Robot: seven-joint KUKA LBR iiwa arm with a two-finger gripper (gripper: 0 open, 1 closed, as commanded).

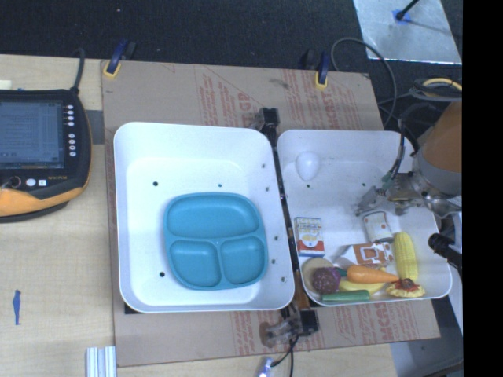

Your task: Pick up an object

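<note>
Grey gripper point(383, 203) blurred, over right bin point(346, 149)

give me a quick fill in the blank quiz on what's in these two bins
1. The blue divided tray lies in the ____ bin as the camera sees it.
2. The blue tray has ____ compartments.
3. The corn cob lies in the right bin, and its colour is ____.
4. The orange toy lying below the snack packet, beside the corn cob, is a ____.

Missing words: left; three; yellow; carrot
</note>
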